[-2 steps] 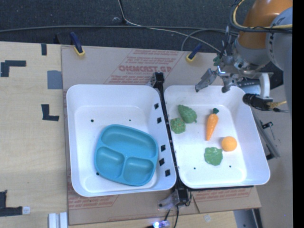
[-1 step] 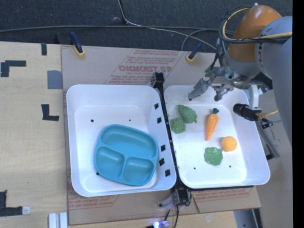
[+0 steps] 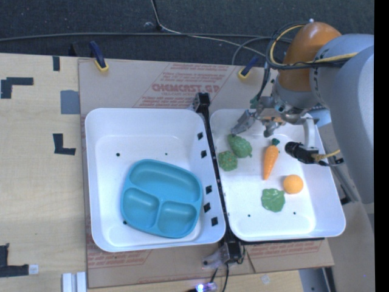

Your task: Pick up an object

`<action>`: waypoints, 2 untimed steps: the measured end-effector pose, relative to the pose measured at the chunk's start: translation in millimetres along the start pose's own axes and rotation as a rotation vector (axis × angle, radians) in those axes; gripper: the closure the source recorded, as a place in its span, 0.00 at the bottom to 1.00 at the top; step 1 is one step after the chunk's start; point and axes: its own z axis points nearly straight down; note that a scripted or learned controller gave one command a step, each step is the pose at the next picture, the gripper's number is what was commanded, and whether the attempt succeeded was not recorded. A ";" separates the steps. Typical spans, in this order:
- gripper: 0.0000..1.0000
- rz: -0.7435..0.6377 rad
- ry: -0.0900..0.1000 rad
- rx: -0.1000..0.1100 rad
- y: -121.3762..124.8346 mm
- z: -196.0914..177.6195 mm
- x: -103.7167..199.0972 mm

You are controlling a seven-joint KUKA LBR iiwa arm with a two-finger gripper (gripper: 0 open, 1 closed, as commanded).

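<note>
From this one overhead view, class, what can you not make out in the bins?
- Camera view: right bin's far right corner, covered by the arm.
- Camera view: upper green piece and lower green piece beside the carrot, too small to tell if touching.
- Camera view: left bin's floor beneath the blue tray, hidden by it.

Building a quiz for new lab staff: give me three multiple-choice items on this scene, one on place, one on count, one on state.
1. Where does the blue tray lie? A left bin B wooden bench C cardboard sheet
2. How many green items are in the right bin? A one B two C three
3. The gripper is: A gripping a green item B open, holding nothing C gripping the tray
Answers: 1 A, it rests in the left bin; 2 C, two by the divider, one nearer the front; 3 B, nothing sits between its fingers.
</note>
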 end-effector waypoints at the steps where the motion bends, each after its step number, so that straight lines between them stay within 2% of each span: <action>1: 1.00 -0.002 0.000 -0.003 0.9 -13.0 0.7; 2: 1.00 0.000 0.001 -0.009 0.5 -76.5 0.2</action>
